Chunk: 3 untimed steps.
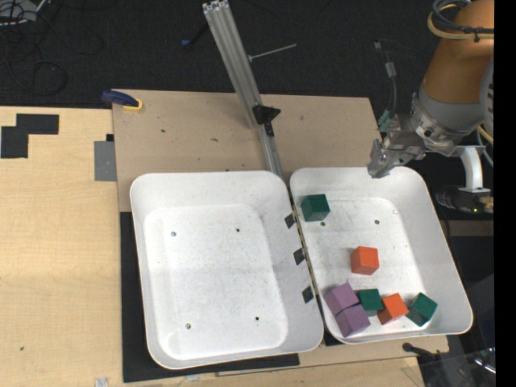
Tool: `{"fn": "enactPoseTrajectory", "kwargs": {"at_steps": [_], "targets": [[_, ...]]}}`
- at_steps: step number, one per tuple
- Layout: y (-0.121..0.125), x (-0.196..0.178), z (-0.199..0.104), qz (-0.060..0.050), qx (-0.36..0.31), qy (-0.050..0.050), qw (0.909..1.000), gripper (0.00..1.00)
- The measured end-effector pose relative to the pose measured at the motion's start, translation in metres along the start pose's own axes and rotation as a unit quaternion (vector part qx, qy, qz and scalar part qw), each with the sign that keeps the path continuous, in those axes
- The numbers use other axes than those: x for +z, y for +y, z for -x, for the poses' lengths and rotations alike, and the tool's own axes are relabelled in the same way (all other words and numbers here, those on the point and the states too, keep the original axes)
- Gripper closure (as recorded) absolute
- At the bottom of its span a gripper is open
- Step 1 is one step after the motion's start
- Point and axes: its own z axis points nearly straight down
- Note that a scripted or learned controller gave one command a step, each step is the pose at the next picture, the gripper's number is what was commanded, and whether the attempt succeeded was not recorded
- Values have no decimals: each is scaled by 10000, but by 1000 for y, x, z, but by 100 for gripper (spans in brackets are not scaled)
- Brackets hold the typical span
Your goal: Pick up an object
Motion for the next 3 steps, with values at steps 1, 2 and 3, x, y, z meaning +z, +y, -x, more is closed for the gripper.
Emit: {"fn": "enactPoseTrajectory", "kwargs": {"at_steps": [1, 2, 3], "targets": [[-4, 8, -63, -10, -3, -1, 10000, 100], [-15, 21, -109, -14, 1, 0, 10000, 100], [-14, 17, -161, 0, -4, -3, 10000, 100]]}}
